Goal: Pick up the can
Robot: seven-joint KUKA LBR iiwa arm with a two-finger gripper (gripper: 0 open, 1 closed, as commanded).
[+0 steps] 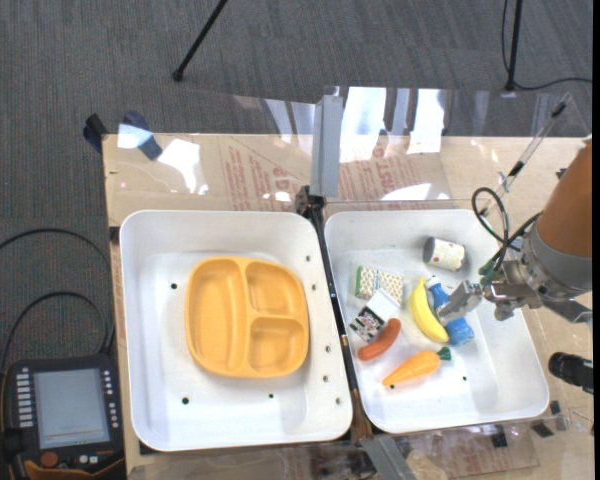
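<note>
Small silver-grey cylindrical can (445, 254) on its side near the back of the right shallow white bin (500, 388), well apart from the two-finger gripper (460, 304). Gripper fingers spread apart just above a blue bottle (452, 320), beside a curved yellow banana (426, 310).

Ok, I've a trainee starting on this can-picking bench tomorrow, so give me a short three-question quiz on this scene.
1. True or false: the can lies in the same bin as the yellow plate.
2. Which item lies nearest the gripper? A) carrot B) blue bottle C) sausage
3. Fill in: the banana lies between the blue bottle and the ____ packet.

Key: 1 false, it lies in the right bin; 2 B; 3 checked.
</note>
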